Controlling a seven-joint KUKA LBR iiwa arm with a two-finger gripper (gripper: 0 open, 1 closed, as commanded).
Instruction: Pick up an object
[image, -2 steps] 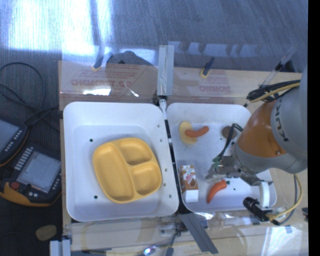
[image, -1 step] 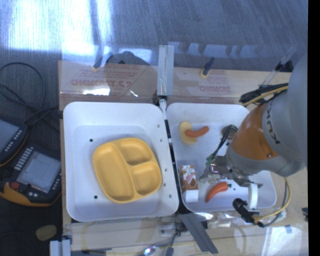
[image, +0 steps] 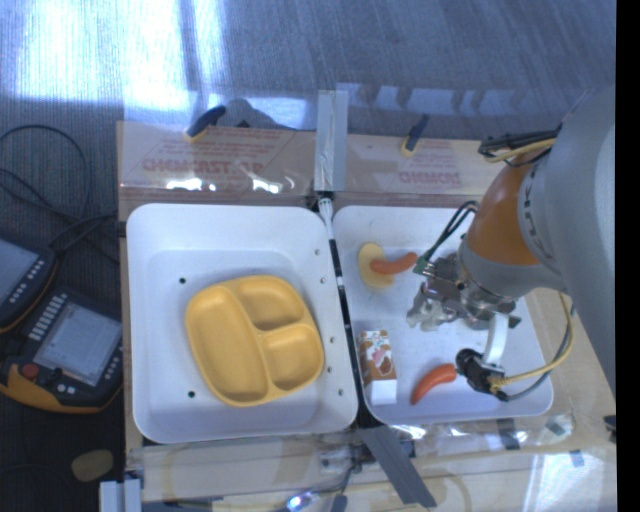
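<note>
In the left bin (image: 140, 300), a yellow divided tray (image: 255, 338) with three compartments lies at a slight angle near the middle of the floor. The right bin (image: 540, 400) carries several small things. Against its left wall, toward the near edge, lies a small flat carton (image: 377, 366), brown and white with a printed front. Close to the left wall at the far end sits a pale yellow rounded piece (image: 369, 258) with an orange-red carrot-like piece (image: 392, 265) resting across it. Near the bin's near edge lies an orange-red chili-shaped piece (image: 434, 381), curved and pointed, loose on the white floor. Above the middle of this bin hangs the gripper (image: 436, 308), a pale metal cluster below the arm's orange band (image: 505, 225); how it stands cannot be told, and nothing is seen held in it.
</note>
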